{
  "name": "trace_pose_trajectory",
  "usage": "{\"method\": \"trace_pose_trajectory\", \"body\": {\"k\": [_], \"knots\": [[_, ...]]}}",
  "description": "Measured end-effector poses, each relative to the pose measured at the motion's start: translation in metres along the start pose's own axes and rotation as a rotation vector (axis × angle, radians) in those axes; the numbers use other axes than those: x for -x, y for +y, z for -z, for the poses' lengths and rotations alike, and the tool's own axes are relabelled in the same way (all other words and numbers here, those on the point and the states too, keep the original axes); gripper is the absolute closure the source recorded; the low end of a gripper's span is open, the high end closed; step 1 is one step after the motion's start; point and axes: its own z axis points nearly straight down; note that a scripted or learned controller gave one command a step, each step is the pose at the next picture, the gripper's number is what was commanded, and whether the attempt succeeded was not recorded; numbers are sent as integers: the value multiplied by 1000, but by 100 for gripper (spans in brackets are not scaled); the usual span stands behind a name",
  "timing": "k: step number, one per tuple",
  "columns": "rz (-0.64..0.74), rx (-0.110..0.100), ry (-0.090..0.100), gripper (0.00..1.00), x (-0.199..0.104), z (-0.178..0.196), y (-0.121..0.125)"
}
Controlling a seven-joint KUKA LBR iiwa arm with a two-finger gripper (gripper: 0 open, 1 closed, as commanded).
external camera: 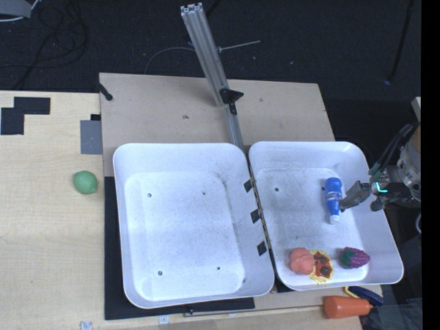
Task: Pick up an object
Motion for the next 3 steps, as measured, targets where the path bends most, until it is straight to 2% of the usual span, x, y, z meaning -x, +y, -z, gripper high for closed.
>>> {"method": "trace_pose_trajectory", "body": {"k": [1,3], "knots": [[0,0,0,0,0,0,0],[1,-4,1,0,11,-107,14]]}}
